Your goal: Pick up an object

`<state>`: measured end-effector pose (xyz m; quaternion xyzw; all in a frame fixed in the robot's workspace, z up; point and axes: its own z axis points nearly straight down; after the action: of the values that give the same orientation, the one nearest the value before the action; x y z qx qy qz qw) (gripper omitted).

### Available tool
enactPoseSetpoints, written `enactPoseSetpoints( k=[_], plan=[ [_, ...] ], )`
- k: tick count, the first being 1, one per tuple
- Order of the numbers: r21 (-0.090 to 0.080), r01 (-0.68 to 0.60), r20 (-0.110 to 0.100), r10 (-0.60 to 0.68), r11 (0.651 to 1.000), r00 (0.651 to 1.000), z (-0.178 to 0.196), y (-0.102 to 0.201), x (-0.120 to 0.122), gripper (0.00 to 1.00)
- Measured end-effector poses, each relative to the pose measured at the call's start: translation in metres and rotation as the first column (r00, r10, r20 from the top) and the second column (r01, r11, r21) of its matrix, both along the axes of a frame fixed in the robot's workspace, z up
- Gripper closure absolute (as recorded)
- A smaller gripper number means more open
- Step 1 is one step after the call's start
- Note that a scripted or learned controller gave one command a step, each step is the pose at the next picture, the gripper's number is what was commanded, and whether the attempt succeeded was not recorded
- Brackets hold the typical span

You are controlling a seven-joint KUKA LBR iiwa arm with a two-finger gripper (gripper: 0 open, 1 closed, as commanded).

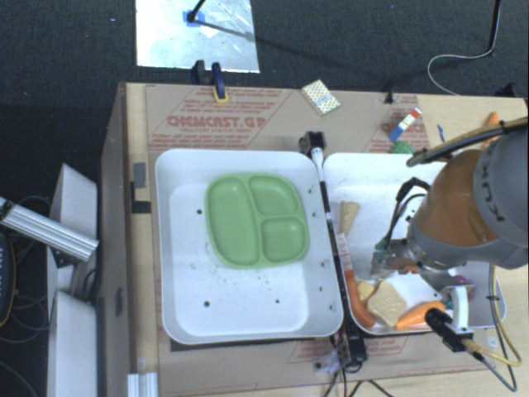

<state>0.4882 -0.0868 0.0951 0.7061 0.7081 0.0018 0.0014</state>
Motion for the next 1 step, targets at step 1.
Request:
enactPoseSetpoints(
  k=[1],
  plan=[
    [0.000, 0.000, 0.000, 0.000, 1.000, 1.000, 0.0000, 0.0000, -0.0001, 0.00]
  ],
)
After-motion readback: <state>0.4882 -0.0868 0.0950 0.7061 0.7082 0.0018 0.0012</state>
